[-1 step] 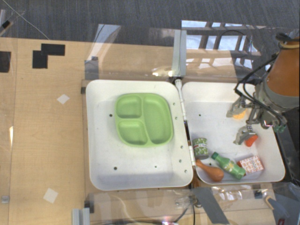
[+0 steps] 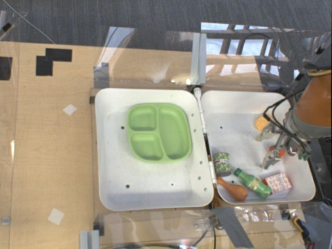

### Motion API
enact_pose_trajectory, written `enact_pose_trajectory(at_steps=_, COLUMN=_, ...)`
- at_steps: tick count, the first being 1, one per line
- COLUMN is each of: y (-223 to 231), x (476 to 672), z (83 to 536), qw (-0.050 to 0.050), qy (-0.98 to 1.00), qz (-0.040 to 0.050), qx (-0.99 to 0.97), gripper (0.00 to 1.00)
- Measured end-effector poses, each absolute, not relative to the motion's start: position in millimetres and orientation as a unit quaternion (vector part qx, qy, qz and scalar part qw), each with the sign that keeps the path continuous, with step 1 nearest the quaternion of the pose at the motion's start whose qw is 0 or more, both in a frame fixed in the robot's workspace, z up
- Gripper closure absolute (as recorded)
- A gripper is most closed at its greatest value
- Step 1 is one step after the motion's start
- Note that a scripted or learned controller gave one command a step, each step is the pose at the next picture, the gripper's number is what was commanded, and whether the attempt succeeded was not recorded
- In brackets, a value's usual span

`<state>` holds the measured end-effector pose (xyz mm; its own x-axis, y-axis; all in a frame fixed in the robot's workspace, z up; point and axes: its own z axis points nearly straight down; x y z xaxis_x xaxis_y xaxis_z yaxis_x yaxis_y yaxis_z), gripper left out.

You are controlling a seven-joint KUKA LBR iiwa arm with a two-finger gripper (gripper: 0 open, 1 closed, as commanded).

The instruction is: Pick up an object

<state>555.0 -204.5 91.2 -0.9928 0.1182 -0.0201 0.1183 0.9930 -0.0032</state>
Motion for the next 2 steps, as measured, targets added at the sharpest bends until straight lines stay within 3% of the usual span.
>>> enact_pose_trajectory(at_steps=1, y=-202, x=558.7, z=104, qw=0.014, qy=0.998, qz=-0.0031, qx=0.054, gripper=1.0)
enact_pose_trajectory(at_steps=2, y=-175, x=538.4, z=198, qw=0.008, qy=0.987, qz=-0.0009, qx=0.161, gripper=1.0)
